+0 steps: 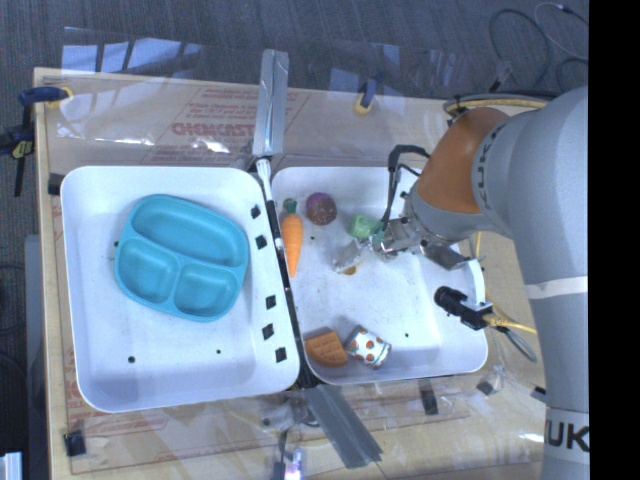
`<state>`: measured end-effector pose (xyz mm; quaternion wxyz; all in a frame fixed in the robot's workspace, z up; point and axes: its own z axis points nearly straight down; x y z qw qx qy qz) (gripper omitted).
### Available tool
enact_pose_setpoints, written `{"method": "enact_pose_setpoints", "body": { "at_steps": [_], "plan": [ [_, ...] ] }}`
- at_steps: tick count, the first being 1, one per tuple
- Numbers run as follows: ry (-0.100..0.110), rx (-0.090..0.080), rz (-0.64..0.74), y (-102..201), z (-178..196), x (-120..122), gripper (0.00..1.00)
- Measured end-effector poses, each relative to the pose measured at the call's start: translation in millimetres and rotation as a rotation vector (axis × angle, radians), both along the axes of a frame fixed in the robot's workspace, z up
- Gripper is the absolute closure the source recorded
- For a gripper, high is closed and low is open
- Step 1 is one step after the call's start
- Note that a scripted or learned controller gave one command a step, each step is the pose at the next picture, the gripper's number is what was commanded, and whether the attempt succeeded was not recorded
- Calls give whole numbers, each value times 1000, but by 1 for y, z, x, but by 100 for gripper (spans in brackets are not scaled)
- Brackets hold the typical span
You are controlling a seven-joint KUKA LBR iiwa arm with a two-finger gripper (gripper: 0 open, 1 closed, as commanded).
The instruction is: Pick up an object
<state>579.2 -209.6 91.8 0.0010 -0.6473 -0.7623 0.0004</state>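
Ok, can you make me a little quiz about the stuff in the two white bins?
1. True or false: the blue plate lies in the left bin.
2. What lies beside the divider in the right bin? A) carrot B) banana C) spoon
3. Fill in: the purple ball sits between the carrot and a small ____ object.

Key: 1 true; 2 A; 3 green.
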Motion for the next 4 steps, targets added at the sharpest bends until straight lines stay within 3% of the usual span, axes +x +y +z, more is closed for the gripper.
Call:
{"method": "enact_pose_setpoints", "body": {
  "at_steps": [1, 2, 3, 4],
  "plan": [
    [1, 1, 5, 1, 10, 0, 100],
    [-2, -1, 211, 52, 97, 78, 100],
    [2, 1, 361, 58, -1, 21, 100],
    [1, 1, 361, 57, -1, 21, 0]
  ]
}}
